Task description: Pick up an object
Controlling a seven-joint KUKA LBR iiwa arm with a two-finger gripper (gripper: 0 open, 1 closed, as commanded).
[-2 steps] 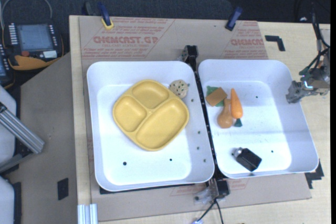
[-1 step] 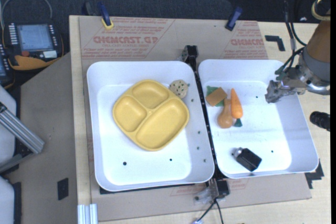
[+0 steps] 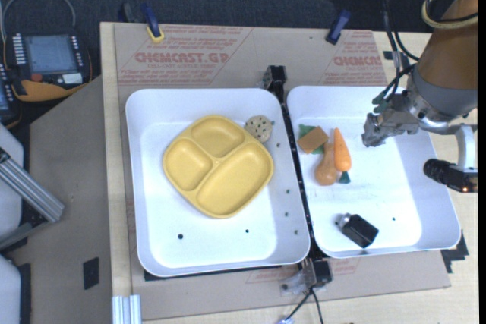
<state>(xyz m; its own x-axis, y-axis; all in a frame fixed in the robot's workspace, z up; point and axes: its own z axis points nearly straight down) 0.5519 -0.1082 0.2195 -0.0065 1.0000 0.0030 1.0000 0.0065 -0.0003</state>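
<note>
In the right bin (image 3: 425, 239) lie an orange carrot (image 3: 341, 149), a tan-orange block (image 3: 312, 139), a small orange pear-shaped piece (image 3: 326, 172) and a black rectangular object (image 3: 358, 229) near the front. My gripper (image 3: 372, 134) hangs over the bin's upper right part, to the right of the carrot and apart from it. Nothing shows between its fingers. The grey arm with its orange band reaches in from the right.
The left bin (image 3: 152, 239) holds a yellow divided plate (image 3: 218, 165) with a small speckled cookie-like item (image 3: 259, 127) by its upper right rim. A black clip (image 3: 274, 77) sits at the back between the bins. A black cylinder (image 3: 448, 174) juts from the arm at right.
</note>
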